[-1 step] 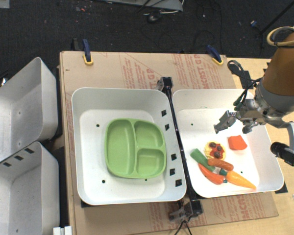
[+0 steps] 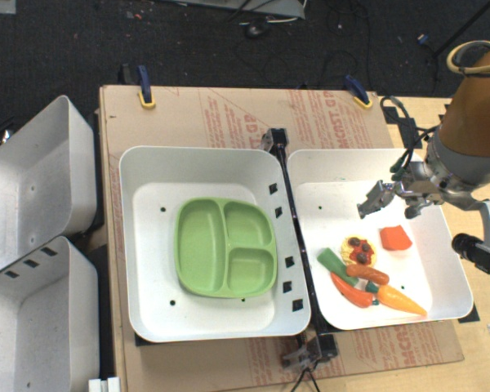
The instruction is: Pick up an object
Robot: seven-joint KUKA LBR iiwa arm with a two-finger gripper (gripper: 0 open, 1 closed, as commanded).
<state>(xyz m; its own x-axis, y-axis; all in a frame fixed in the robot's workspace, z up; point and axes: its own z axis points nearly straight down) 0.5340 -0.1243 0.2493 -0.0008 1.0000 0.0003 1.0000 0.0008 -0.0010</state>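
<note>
Over the right bin [image 2: 449, 296], toward its upper right part, hangs the hand [image 2: 392, 201], its two dark fingers spread apart with nothing between them; one finger [image 2: 372, 202] points out toward nine o'clock and the other sits nearer the wrist. At about five o'clock from the hand, close by, an orange-red block [image 2: 396, 238] lies on the bin floor. Farther on at six to seven o'clock is a huddle of toy food: a small yellow piece with dark red dots [image 2: 358, 247], a green pod [image 2: 333, 260], a red pepper [image 2: 353, 291], a brown sausage [image 2: 368, 274] and an orange carrot [image 2: 403, 300], all touching or overlapping. At nine o'clock, across the dark divider, the left bin [image 2: 139, 243] holds a green compartment plate [image 2: 226, 247] lying flat near its middle. Both bins rest on a brown cardboard-covered tabletop [image 2: 212, 117]. From three o'clock the grey arm with its orange band [image 2: 474, 113] reaches in.
</note>
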